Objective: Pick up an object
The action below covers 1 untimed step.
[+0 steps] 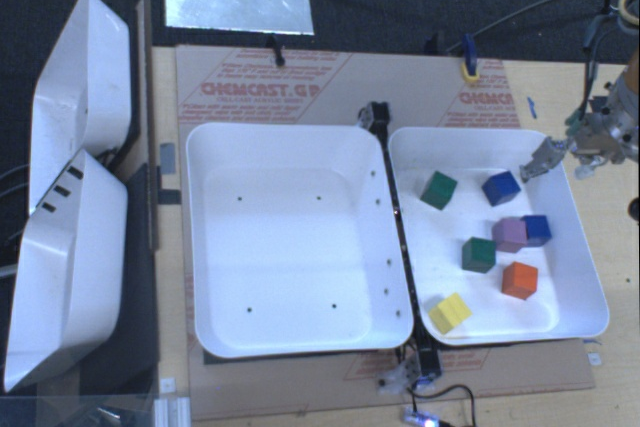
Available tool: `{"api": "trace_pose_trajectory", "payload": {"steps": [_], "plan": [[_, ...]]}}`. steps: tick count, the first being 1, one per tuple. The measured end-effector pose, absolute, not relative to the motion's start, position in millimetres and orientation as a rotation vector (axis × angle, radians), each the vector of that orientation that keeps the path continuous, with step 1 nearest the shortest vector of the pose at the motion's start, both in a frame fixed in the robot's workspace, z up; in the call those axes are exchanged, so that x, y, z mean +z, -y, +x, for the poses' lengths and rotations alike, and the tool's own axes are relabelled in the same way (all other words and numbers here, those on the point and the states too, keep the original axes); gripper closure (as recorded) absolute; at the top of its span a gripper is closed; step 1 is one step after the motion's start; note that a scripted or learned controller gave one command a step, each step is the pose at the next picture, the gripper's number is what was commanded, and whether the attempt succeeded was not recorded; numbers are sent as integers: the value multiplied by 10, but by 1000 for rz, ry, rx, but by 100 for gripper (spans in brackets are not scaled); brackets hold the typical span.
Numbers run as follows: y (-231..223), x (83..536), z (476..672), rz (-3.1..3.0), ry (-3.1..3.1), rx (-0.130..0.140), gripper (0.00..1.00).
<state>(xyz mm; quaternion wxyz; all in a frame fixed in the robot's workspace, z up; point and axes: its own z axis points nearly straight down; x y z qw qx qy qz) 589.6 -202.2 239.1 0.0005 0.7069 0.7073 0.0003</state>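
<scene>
Nearest the lens, at the bottom edge of the frame, a small tangle of cable and a clamp (415,380) sits below the seam between the two bins. Largest on the bench is the left bin (215,315), filling the middle of the frame. Right of it, touching along the seam, the right bin (585,300) holds seven cubes. Two green cubes lie there, one (438,190) toward its upper left and another (479,254) near its middle. One blue cube (501,187) lies at the upper middle, and a purple cube (510,233) touches a second blue cube (537,229) just below. An orange cube (519,280) sits lower right, and a yellow cube (449,312) at the lower left. At the right edge, the gripper (540,160) hangs over the bin's upper right corner, near the upper blue cube but apart from it; nothing shows between its fingers, and whether they are wide or narrow I cannot tell.
</scene>
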Motion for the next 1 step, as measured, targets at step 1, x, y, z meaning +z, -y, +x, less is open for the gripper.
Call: {"api": "trace_pose_trajectory", "payload": {"steps": [1], "plan": [[1721, 2231, 5417, 2236, -2209, 0, 0]]}}
